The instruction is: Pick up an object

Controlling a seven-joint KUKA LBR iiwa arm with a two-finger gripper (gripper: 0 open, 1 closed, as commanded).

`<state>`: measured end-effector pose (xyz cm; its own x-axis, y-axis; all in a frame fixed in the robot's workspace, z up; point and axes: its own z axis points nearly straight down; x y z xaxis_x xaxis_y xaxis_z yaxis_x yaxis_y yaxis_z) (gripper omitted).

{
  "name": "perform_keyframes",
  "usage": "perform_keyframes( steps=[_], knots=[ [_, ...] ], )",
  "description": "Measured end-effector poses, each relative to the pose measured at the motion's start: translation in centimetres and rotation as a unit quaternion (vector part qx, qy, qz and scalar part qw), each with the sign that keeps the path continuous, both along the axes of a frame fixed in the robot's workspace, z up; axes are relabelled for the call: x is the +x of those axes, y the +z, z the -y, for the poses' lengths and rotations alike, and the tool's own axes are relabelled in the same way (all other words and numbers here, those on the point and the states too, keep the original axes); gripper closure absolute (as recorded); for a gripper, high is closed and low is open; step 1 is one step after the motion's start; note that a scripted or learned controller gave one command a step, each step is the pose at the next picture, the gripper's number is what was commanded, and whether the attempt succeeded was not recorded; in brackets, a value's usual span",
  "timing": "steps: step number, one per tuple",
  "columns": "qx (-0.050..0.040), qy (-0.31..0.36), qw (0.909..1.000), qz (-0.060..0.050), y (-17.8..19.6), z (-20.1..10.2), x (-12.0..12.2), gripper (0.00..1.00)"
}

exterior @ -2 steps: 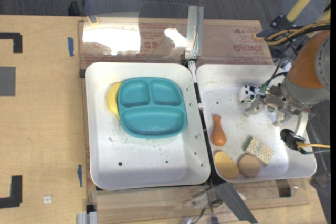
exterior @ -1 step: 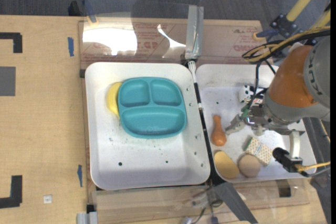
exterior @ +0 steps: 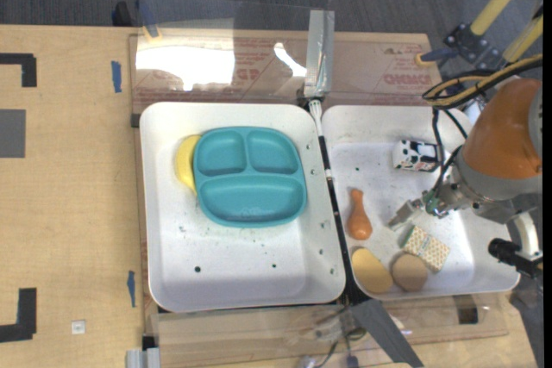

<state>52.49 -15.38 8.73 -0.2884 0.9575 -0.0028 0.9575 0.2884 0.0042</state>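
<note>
Several small objects crowd the right bin (exterior: 379,152), so the spread gripper (exterior: 412,209) should drop squarely onto the waffle-patterned piece (exterior: 429,248) at five o'clock.

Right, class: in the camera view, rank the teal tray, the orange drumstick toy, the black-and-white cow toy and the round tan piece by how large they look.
1. Teal tray, by far.
2. Drumstick toy.
3. Cow toy and tan piece look alike; unranked.

We note the left bin (exterior: 164,271) on the table (exterior: 60,211); right bin (exterior: 379,142) beside it, rims touching.
</note>
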Motion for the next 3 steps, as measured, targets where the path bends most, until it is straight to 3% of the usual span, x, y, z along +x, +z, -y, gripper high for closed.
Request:
perform_keyframes(
  steps=[1, 2, 3],
  knots=[
    [0.002, -0.107, 0.9943, -0.004, 0.4, -4.1, -2.2, 0.0],
    [0.0001, 0.077, 0.997, -0.002, 1.6, 3.4, -4.5, 0.0],
    [-0.0009, 0.222, 0.975, -0.001, 2.6, 4.3, -4.5, 0.0]
  ],
)
